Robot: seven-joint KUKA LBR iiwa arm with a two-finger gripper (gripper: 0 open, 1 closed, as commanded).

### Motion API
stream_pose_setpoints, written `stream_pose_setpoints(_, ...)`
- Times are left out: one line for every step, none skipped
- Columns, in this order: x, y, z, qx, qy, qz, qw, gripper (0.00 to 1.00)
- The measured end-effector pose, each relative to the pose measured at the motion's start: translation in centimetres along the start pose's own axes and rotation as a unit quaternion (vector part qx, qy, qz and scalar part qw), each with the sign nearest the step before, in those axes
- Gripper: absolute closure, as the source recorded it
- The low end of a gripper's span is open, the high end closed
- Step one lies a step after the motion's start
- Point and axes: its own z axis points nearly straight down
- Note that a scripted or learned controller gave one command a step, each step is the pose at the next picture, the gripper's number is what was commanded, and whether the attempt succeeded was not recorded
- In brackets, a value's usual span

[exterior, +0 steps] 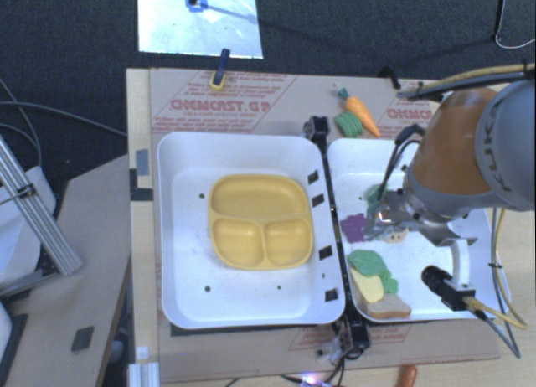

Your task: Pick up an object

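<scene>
Two white bins sit side by side, and the arm [469,151] leans over the right bin [356,155].

The gripper [387,224] hangs low among the toy food there, just beside a purple grape bunch [353,227], with a green leafy piece [373,263], a yellow slice [367,286] and a bread slice [387,307] lying nearer the front. Whether it is apart or together I cannot tell from here. The left bin [180,167] holds a yellow divided plate [258,219]. A toy carrot [360,110] lies on the cardboard behind the bins.
</scene>
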Motion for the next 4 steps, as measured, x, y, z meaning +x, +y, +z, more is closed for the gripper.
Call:
stream_pose_setpoints(3.6, -2.0, -1.1, -0.002, 0.0, -0.002, 1.0, 1.0)
stream_pose_setpoints(7.2, -1.9, -14.6, -0.01, 0.0, -0.004, 0.9999, 1.0)
stream_pose_setpoints(10.7, 2.5, -28.3, -0.013, 0.0, -0.003, 0.9999, 1.0)
stream_pose_setpoints(18.4, -1.7, -28.5, -0.003, 0.001, -0.005, 1.0, 1.0)
